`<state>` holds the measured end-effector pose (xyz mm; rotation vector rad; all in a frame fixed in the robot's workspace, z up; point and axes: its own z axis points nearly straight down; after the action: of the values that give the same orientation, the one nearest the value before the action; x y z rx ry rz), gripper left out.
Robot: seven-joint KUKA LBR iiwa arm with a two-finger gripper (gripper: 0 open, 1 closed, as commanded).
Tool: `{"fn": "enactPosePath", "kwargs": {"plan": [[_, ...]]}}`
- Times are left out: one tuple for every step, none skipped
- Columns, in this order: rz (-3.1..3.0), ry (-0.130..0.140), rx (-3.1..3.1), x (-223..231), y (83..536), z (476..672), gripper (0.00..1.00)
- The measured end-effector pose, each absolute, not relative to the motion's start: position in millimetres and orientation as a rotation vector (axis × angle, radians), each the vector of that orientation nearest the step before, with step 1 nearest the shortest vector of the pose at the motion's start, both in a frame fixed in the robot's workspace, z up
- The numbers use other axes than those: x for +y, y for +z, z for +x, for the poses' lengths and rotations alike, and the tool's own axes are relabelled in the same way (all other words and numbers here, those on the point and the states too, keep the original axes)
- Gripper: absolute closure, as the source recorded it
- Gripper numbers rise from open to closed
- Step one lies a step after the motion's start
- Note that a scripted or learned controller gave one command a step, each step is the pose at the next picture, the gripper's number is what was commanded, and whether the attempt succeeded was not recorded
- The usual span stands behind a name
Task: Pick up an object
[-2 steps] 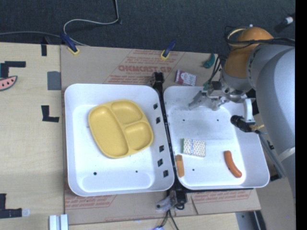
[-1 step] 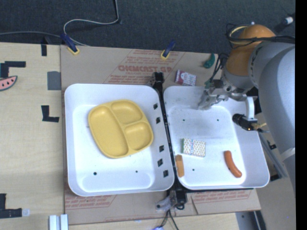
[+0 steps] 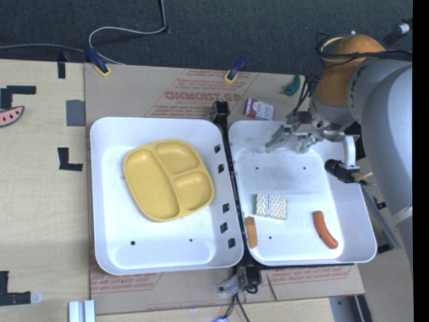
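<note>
Near edge first: 2 white bins sit side by side on the brown cardboard (image 3: 201, 99), the left bin (image 3: 110, 247) and the right bin (image 3: 348, 250), with black clips along the seam between them.

In the right bin, near its front, a short tan roll (image 3: 251, 232) lies against the left wall. Over to the right, an orange sausage (image 3: 326, 229) lies at a slant close to the right wall. Just beyond the roll, a small checked white square (image 3: 271, 206) lies flat, well apart from the sausage. All 3 rest loose on the bin floor, untouched.

In the left bin, a yellow plate (image 3: 167, 178) with 3 compartments lies flat, tilted a little, in the far half.

Further back, the gripper (image 3: 293, 141) hovers over the far part of the right bin, reaching in from the right. Its 2 fingers (image 3: 275, 141) look spread apart, with nothing between them. The grey arm (image 3: 392, 133) bulks in at the right, its orange band (image 3: 348, 62) above the wrist.

Beyond the bins, a small red packet (image 3: 259, 109) lies on the cardboard just past the right bin's far edge. 2 yellow-and-blue clamps (image 3: 99, 63) hold the cardboard's far edge, and a cable (image 3: 127, 31) trails over the dark carpet behind.
</note>
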<state>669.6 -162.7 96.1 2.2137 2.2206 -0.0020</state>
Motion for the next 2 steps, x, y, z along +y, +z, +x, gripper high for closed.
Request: {"fn": "enactPosePath", "kwargs": {"plan": [[2.218, -0.001, 2.220, -142, 86, 651.0, 0.00], [2.218, 0.000, 2.219, -126, 86, 625.1, 0.00]]}}
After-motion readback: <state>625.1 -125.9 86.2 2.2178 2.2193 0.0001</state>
